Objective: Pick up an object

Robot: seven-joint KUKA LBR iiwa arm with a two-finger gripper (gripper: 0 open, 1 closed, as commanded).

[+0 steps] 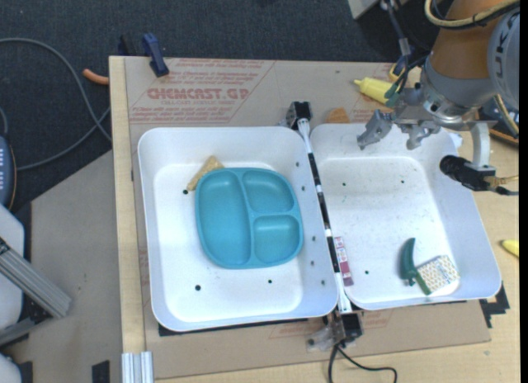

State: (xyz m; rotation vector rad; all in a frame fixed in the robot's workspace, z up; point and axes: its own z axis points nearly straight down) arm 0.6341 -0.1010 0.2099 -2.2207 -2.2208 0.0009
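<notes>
A grey robot arm with an orange band reaches in from the right, its gripper [394, 133] hanging above the far rim of the right bin [375, 216], fingers spread apart with nothing between them. In the near right corner of that bin lies a green-handled brush [410, 262], its long axis running roughly from far to near and leaning slightly rightward at the near end, where it touches a small patterned sponge [438, 273]. Both sit well apart from the gripper. The left bin [165, 233] holds a teal divided plate [247, 216] lying flat, with a tan object [204, 171] poking out beyond its far left edge.
</notes>
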